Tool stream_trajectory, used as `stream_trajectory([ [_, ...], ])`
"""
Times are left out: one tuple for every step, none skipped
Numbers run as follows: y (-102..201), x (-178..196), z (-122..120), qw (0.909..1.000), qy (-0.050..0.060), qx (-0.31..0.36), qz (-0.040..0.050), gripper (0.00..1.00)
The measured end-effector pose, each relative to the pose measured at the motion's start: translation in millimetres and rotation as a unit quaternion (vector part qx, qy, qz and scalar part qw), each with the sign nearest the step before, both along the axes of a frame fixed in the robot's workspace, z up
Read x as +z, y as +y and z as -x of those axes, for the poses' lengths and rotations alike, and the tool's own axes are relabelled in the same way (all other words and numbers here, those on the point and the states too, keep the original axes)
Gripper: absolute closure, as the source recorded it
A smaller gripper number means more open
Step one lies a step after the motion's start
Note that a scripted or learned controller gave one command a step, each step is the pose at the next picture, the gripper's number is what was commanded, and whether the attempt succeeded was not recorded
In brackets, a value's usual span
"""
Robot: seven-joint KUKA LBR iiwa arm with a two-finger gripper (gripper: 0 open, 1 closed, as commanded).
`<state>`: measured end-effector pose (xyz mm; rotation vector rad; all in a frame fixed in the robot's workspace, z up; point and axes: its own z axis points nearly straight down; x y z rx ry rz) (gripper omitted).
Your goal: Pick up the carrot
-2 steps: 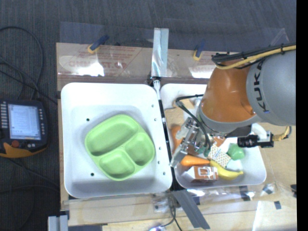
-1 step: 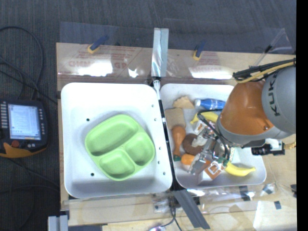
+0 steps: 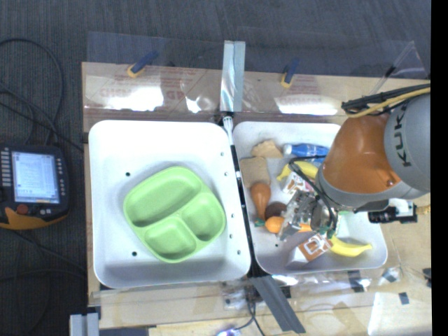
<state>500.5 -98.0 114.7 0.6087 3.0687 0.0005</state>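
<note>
The carrot (image 3: 260, 196), a stubby orange-brown tapered piece, lies near the left wall of the right bin (image 3: 245, 187), pointing toward the front. A small round orange item (image 3: 274, 224) lies just in front of it, beside a dark brown item (image 3: 276, 208). My gripper (image 3: 302, 214) hangs below the orange wrist band, low over the middle of the right bin, to the right of the carrot and apart from it. It hovers among cluttered small items, and I see nothing plainly held in it.
A banana (image 3: 348, 245) lies at the right bin's front right and a blue bottle (image 3: 308, 150) at its back. A tan item (image 3: 264, 148) and a yellow item (image 3: 304, 168) lie nearby. The left bin (image 3: 112, 145) holds a green divided plate (image 3: 175, 212).
</note>
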Motion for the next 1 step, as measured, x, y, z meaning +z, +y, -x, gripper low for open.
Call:
stream_trajectory([
  [83.7, 143.8, 13.7, 0.9947, 0.000, 0.102, -0.0001, 1.00],
])
